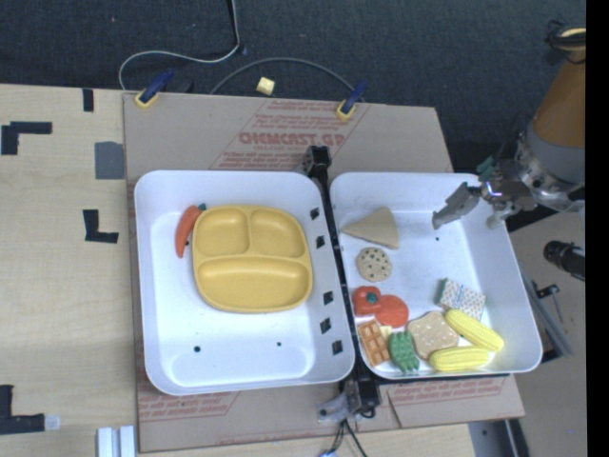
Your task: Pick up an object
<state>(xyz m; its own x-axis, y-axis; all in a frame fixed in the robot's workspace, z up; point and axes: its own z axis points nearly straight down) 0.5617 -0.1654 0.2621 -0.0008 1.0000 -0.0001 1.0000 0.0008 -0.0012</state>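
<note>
My gripper hangs over the upper right part of the right bin, open, with nothing between its fingers. Below it in that bin lie a tan wedge, a round cookie, a red tomato, a waffle piece, a green piece, a slice of toast, a checkered cracker and two yellow corn cobs. The wedge is the nearest of them, well to the gripper's left.
The left bin holds a yellow divided plate and an orange carrot at its left side. Both bins rest on a cardboard sheet held by clamps. A cable runs behind.
</note>
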